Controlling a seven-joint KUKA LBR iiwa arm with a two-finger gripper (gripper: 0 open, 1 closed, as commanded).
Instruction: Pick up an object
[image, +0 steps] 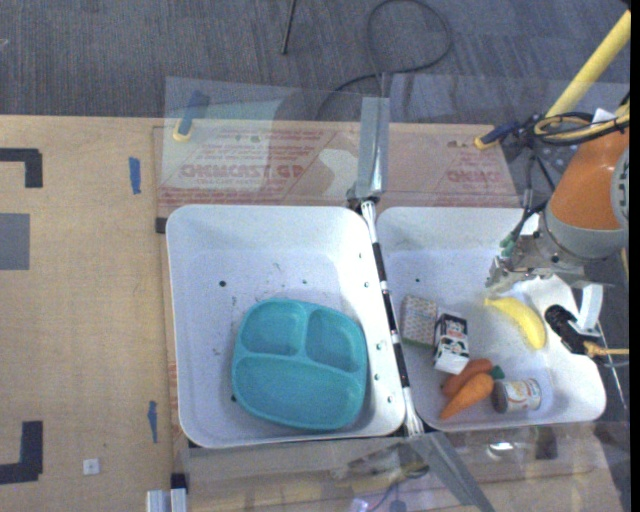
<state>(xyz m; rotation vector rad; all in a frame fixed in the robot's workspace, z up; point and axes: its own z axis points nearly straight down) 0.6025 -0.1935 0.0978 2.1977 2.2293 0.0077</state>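
Even, diffuse overhead light, soft shadows inside the white bins (190, 240), slight overall blur and grain.

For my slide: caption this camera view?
Gripper poised above banana in right bin; teal divided plate in left bin.

Faint red "CHEMCAST GP" print on clear sheet (245, 165) behind bins

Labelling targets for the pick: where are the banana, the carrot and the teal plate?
banana (521, 321), camera view, middle of its yellow body
carrot (468, 393), camera view, orange body
teal plate (300, 365), camera view, central divider
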